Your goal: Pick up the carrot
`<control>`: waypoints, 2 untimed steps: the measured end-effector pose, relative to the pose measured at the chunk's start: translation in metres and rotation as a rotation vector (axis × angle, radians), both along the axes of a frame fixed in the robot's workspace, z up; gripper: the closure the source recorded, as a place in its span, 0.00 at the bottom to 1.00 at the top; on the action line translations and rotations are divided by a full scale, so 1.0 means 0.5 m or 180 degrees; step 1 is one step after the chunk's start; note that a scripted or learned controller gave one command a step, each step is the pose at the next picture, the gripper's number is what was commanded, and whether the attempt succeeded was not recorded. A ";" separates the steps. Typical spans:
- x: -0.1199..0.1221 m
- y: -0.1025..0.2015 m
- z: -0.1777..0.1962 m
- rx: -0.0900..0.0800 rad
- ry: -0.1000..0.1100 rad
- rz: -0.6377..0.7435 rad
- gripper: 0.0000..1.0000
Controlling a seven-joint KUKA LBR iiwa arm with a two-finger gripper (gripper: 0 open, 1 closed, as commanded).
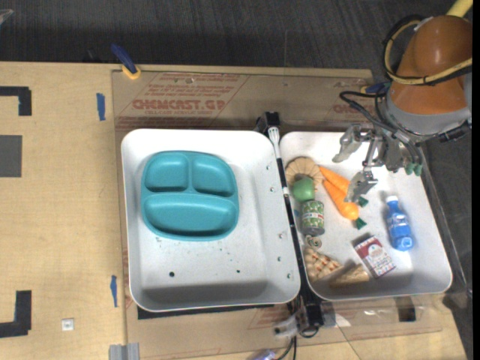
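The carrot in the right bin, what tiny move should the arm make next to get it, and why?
Probably a short drop straight down. The gripper hangs over the right bin with its fingers spread, right at the carrot, which lies slanted beside a green ball. Nothing sits between the fingers yet, so lowering around the carrot's middle before closing looks sensible.
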State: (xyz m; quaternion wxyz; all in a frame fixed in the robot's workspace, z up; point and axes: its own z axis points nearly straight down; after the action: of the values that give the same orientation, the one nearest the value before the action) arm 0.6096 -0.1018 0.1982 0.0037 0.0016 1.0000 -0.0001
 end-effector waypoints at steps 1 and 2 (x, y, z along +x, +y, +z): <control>-0.017 -0.021 -0.202 0.0003 -0.0011 -0.0402 0.00; -0.012 -0.020 -0.178 -0.0004 -0.0039 -0.0398 1.00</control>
State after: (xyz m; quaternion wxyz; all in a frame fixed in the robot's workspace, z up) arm 0.6036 -0.1116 0.1091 0.0098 0.0641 0.9979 -0.0009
